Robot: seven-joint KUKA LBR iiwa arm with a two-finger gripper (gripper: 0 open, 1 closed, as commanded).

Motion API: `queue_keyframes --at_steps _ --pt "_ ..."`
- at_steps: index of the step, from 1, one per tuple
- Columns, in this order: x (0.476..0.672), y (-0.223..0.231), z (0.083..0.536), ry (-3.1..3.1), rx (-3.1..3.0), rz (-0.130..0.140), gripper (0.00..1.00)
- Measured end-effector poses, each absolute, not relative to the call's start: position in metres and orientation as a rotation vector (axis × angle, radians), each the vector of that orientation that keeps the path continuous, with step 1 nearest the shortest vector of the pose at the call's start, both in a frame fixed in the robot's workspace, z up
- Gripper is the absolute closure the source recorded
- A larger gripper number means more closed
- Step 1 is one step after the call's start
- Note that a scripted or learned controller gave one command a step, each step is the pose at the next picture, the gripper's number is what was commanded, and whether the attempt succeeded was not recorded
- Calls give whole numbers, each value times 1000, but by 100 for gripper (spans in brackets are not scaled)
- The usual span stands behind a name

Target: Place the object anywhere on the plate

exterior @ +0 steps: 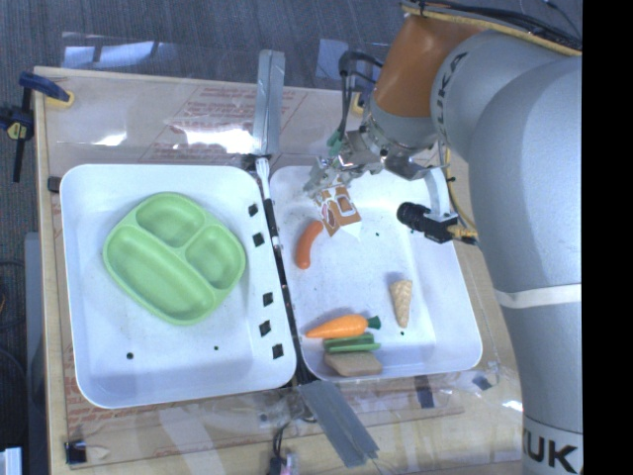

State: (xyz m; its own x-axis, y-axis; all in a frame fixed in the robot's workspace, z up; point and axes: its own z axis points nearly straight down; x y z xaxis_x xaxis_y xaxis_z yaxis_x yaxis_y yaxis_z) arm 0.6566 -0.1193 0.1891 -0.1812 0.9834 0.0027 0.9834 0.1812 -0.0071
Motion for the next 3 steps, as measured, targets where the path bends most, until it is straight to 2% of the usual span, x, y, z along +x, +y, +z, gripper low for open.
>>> queue_keyframes --at_steps 1,2,3 --pt "628 -33 189 -2691 -1608 6 100" --pt "611 80 189 -2837 -1335 8 100" --pt "611 79 189 -2836 -1337 8 0"
